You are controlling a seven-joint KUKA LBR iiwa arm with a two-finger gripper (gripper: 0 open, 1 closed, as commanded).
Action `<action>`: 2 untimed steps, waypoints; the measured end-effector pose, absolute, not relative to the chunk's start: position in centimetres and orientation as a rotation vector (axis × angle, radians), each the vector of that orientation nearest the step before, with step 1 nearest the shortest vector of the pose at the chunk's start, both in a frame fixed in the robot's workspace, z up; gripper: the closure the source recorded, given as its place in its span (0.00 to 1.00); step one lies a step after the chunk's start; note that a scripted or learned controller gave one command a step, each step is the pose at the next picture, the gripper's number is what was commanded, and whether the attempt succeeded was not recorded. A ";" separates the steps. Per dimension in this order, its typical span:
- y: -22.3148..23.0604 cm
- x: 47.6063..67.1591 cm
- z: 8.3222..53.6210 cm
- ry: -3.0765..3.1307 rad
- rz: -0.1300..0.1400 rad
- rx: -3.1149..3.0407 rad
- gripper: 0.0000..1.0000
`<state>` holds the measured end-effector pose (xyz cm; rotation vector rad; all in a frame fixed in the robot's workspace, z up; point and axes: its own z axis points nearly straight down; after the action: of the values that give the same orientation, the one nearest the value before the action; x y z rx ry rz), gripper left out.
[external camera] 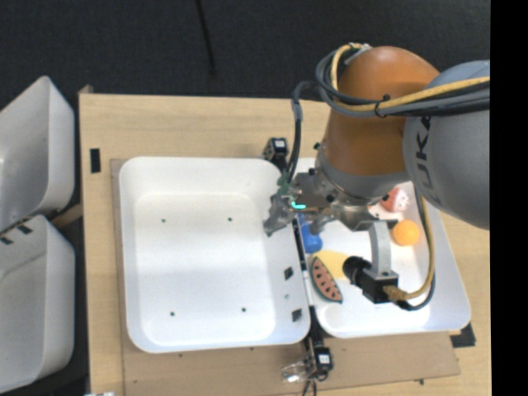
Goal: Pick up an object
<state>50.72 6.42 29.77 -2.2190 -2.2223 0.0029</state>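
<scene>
My gripper [299, 219] hangs low over the left edge of the right bin [437, 304], close to the wall between the two bins, with the big orange and grey wrist covering most of it. A small blue object [310, 242] lies just below it. A watermelon-slice toy [326, 281] and a yellow piece [332, 260] rest near the bin's front left. An orange ball [406, 233] sits to the right, and a red and white object [397, 198] peeks out behind the wrist. Nothing shows as held.
The left bin [198, 254] stands beside the right one, sharing a narrow divider. White boxes [29, 221] stand off the bench's left edge. Black clips [275, 148] mark the bins' back and front edges.
</scene>
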 end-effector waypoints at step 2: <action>6.3 50.8 30.7 -2.224 0.005 -2.216 0.00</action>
<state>50.81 6.34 30.71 -2.2163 -2.2239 0.0054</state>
